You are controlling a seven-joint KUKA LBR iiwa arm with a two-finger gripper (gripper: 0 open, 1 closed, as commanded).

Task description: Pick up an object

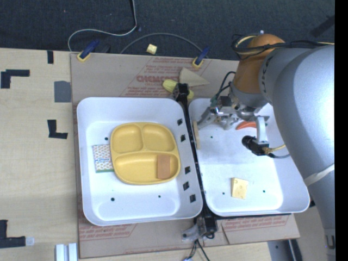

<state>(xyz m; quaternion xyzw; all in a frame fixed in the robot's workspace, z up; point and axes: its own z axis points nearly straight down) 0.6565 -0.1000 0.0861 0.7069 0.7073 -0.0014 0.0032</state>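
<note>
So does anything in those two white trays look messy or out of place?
Nothing looks spilled or broken. The yellow divided plate lies flat in the left bin with a brown block in one compartment and a patterned card beside it. A yellow block lies in the right bin.

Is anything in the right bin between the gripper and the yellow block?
Nothing visible. The gripper sits at the far end of the right bin; bare white floor runs from it to the yellow block near the front.
</note>
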